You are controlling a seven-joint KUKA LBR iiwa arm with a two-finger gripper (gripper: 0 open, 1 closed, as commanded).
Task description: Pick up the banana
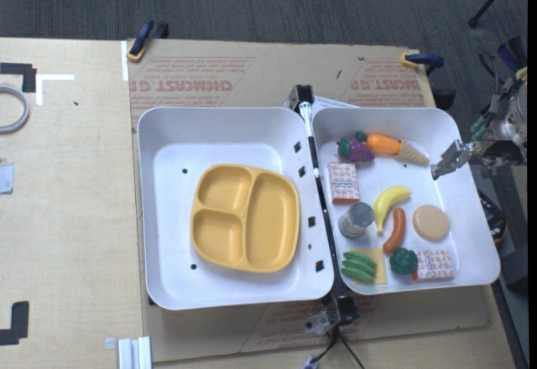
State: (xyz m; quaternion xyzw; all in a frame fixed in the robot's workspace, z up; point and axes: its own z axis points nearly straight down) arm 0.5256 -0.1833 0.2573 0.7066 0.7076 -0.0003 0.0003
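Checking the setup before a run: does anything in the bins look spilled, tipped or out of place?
Nothing stands out. The banana lies among toy foods in the right bin; the yellow tray sits flat in the left bin.

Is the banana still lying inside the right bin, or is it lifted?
Lying inside: the banana rests in the right bin, between can and sausage.

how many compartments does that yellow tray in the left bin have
3. The yellow tray has one long compartment on its right side, and two smaller ones on its left: an upper one and a lower one.
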